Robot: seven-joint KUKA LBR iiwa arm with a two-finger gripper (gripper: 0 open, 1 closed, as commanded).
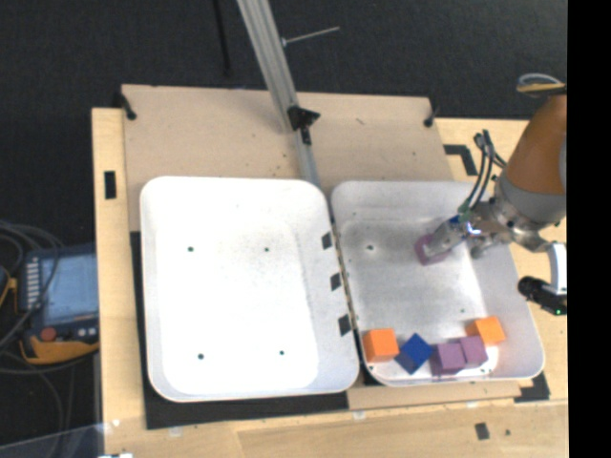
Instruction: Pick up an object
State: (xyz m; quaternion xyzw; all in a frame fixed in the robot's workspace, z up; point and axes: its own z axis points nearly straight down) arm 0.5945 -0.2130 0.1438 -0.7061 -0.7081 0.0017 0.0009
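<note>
While the grey arm's pincer (449,239) hangs low over the right-hand shallow white plastic bin (401,208), a small purple block (427,248) appears pinched at its tip, though whether it is lifted off the bin floor I cannot tell. If so, the grasp looks made and the lift remains. Along that bin's near wall lie two orange cubes (381,343), a blue cube (414,352) and two purple cubes (458,355). The pale wooden worktop (277,127) stands on dark carpet.

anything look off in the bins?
Nothing spilled or damaged. The orange blocks, blue block and purple blocks crowd the right bin's near edge; one purple block sits apart at the gripper.
</note>
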